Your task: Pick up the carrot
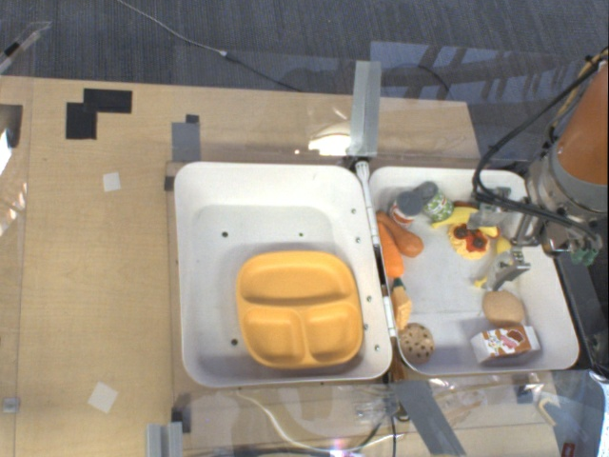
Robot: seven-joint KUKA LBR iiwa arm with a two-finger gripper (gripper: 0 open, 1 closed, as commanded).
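Gripper (pixel 502 272), grip unclear, hovers inside the right white bin (pixel 569 346); orange carrot (pixel 388 246) lies along its left wall.

My desk (pixel 86 284) is pale wood, with black square markers (pixel 95 110) stuck near its far left corner. Beyond it lies dark grey carpet (pixel 238 17) (a thin cable (pixel 143 12) trails across). Bright glare (pixel 330 145) sits on the clear sheeting between the 2 bins.
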